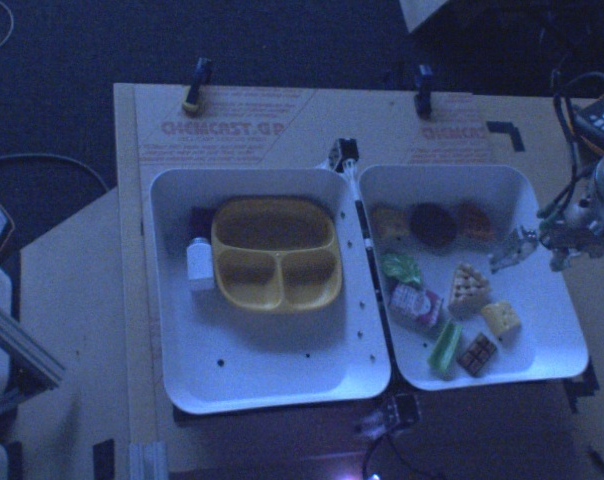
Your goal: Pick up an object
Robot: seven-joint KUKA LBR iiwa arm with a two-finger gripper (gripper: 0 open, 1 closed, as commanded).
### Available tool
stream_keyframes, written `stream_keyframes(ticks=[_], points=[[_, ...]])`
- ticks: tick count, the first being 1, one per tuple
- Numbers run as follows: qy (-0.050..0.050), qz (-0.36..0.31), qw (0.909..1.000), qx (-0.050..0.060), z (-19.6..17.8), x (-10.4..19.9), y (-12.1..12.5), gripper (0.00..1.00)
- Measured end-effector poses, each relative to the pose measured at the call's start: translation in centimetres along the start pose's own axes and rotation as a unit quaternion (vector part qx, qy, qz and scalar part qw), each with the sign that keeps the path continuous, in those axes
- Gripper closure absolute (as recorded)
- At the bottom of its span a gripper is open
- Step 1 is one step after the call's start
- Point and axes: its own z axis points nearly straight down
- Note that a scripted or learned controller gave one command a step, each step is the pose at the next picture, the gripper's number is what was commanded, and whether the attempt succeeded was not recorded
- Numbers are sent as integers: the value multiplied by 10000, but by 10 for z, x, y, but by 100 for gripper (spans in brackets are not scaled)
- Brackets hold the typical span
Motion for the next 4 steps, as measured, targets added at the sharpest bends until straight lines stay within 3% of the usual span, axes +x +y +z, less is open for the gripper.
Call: stream_keyframes(ticks=[1,3,4], points=[[-13,-14,10000,-59,-6,0,2,0],[6,-16,10000,-18,106,14,12,0],[1,-8,10000,-51,165,20,16,0]])
